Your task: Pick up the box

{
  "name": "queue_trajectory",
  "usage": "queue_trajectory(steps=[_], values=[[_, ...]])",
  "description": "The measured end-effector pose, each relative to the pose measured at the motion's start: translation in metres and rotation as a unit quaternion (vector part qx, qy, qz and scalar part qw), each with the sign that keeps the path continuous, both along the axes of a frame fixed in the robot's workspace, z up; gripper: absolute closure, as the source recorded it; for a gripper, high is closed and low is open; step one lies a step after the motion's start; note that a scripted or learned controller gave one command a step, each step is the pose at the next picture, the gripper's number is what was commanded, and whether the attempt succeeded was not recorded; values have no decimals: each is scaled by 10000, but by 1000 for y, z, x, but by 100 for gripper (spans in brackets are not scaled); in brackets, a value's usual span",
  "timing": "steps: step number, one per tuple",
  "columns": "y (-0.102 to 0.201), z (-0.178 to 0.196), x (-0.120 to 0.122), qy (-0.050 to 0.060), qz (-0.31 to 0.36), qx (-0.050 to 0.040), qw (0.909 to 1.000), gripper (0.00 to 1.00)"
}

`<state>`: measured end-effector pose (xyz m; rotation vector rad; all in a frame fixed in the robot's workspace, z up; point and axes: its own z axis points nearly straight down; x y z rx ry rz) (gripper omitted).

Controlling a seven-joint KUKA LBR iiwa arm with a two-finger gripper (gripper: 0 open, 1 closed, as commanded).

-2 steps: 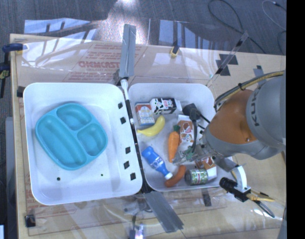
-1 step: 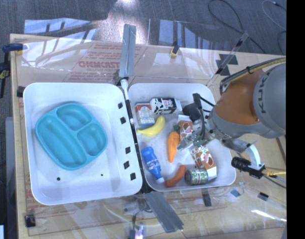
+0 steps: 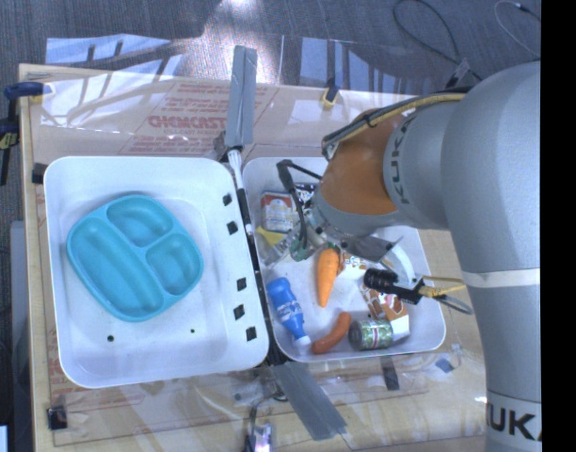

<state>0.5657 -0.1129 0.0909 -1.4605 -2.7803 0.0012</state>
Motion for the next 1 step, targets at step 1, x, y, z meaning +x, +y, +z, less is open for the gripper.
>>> queue_trajectory(steps=[1], values=[[83, 101, -41, -3, -148, 0, 9999, 100]])
